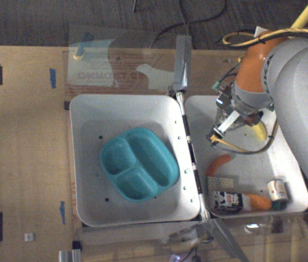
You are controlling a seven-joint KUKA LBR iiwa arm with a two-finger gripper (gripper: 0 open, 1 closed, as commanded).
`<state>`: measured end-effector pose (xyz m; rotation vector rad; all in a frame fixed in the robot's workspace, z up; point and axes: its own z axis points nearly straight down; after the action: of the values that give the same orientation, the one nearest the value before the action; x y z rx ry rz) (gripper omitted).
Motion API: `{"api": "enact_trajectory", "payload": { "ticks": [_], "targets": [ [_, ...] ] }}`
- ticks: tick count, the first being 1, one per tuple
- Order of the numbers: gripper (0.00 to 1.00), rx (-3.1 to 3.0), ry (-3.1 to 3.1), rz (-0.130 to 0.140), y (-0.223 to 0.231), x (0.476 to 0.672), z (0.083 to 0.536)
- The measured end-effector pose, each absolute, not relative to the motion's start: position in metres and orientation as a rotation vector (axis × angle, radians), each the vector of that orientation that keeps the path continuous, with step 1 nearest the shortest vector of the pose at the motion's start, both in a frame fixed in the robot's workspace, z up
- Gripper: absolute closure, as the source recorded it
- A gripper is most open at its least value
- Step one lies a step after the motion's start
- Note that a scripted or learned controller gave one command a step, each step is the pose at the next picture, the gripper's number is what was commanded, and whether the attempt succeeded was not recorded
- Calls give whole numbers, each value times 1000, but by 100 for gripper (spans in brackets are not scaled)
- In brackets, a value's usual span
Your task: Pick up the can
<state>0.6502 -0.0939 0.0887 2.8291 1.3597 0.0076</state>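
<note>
Your wooden worktop (pixel 23 162) carries two shallow white plastic bins; the left bin (pixel 88 113) holds a teal three-compartment plastic tray (pixel 139 170). Your grey arm with the orange band (pixel 254 72) reaches into the right bin (pixel 200 113), its gripper (pixel 223 130) over the upper middle. You cannot tell from here how it stands. The small white and red can (pixel 277 190) lies well apart, near the lower right corner, just beside an orange carrot-shaped toy (pixel 259 202).

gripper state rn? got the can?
Gripper: cannot be told; it hangs over the right bin, apart from the can near the bin's front corner.
</note>
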Motion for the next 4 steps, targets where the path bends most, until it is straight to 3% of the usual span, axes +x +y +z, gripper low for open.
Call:
{"api": "enact_trajectory", "payload": {
  "ticks": [1, 2, 4],
  "targets": [
    [100, 2752, 1506, 6, -92, 666, 88],
    [100, 2719, 1567, 7, -126, 669, 88],
    [100, 2626, 1718, 4, -102, 668, 88]
  ]
}}
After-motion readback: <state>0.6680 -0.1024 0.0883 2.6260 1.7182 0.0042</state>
